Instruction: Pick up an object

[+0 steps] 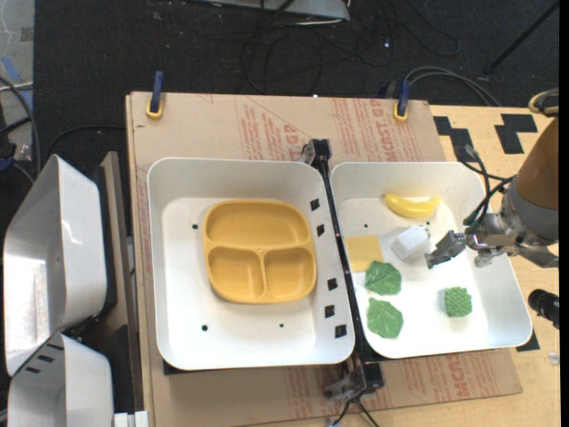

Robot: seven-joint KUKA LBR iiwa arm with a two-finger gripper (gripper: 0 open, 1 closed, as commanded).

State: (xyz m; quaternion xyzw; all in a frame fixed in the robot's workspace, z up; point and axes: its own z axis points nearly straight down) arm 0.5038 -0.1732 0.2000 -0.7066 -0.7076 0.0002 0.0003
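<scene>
Camera view, from above: the gripper (442, 254) hangs low over the right bin (507, 327), whether open or closed cannot be told, beside a white block (410, 241). Around it lie a yellow banana (412, 205), two green leaves (383, 278), a green broccoli piece (458, 302). A yellow divided tray (260, 250) sits in the left bin (178, 327).

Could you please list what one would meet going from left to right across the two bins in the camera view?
Yellow divided tray → pale yellow square piece → white block → green bumpy ball → gripper reaching in from the right.
</scene>
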